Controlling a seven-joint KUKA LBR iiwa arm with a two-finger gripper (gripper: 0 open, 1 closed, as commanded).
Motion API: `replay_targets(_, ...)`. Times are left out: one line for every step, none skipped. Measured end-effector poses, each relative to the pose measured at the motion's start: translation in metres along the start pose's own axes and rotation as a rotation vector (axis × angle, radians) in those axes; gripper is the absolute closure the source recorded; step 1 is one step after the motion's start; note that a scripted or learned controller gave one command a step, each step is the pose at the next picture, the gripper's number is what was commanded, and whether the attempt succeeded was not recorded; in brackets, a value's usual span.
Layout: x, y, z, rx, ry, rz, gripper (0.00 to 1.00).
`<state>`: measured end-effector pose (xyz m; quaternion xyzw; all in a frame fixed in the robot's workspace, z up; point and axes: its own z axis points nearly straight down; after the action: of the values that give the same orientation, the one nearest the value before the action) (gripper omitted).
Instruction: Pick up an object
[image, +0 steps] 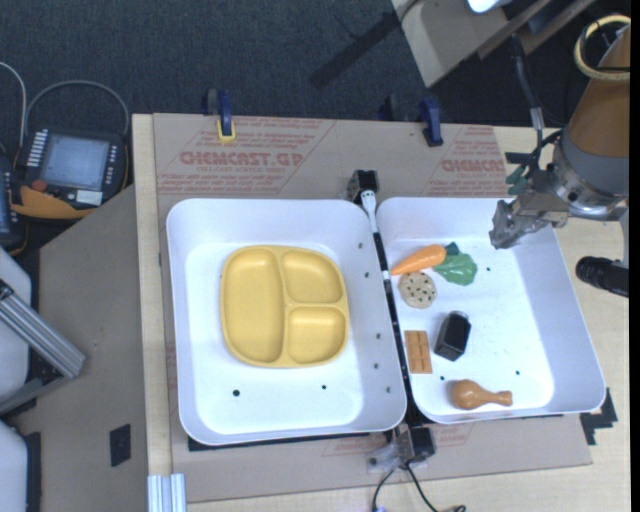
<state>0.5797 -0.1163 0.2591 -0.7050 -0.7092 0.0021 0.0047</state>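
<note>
From my seat, the arm (600, 130) runs off the right edge, so I see little above its orange band. The gripper (506, 228) is small and dark against the right bin (560, 330); I can't tell how its fingers stand. The carrot (418, 260) overlaps the green leaf piece (458, 268) (part hidden). The handheld screen (72, 162) at left is unreadable.

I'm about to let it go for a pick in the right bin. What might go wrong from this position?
1. The carrot, green leaf piece and cookie lie tightly together, so the gripper may nudge a neighbour or grab two.
2. The cracker lies flat beside the bin wall, leaving little finger room.
3. The drumstick looks rounded and may slip out.
</note>
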Motion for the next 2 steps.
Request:
replay_targets(0.057,-0.009,0.02,0.001,0.0,-0.001,1.0)
replay_targets(0.101,-0.028,0.028,0.001,-0.001,0.0,1.0)
